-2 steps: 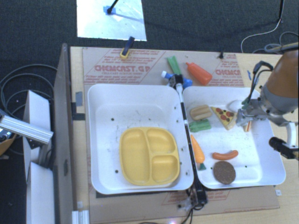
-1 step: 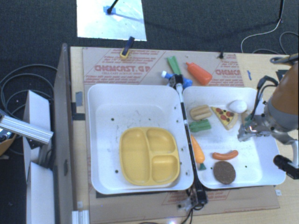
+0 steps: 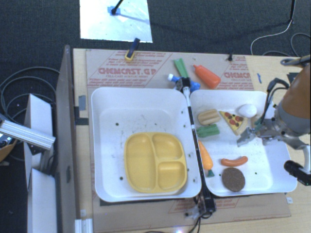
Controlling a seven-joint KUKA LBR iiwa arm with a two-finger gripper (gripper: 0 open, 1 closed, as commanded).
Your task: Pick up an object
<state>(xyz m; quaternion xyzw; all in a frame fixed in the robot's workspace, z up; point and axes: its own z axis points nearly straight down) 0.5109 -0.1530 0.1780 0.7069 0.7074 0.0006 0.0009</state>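
The right bin (image 3: 277, 166) holds several toy foods. A tan hot dog bun (image 3: 208, 116) and a green piece (image 3: 208, 130) lie at its left. A pizza slice (image 3: 233, 121) and a white egg (image 3: 246, 110) sit near the back. A red sausage (image 3: 234, 161) and a brown patty (image 3: 233, 179) lie toward the front. An orange carrot (image 3: 206, 159) rests along the left wall. My gripper (image 3: 250, 135) hangs low over the bin's middle right, just right of the pizza slice and above the sausage. I see nothing held in it.
The left bin (image 3: 112, 115) carries a yellow divided plate (image 3: 155, 162). Behind the bins on the cardboard lie an orange toy (image 3: 207, 76), a green piece (image 3: 181, 68), a blue piece (image 3: 193, 86) and a small yellow and blue tool (image 3: 131, 50).
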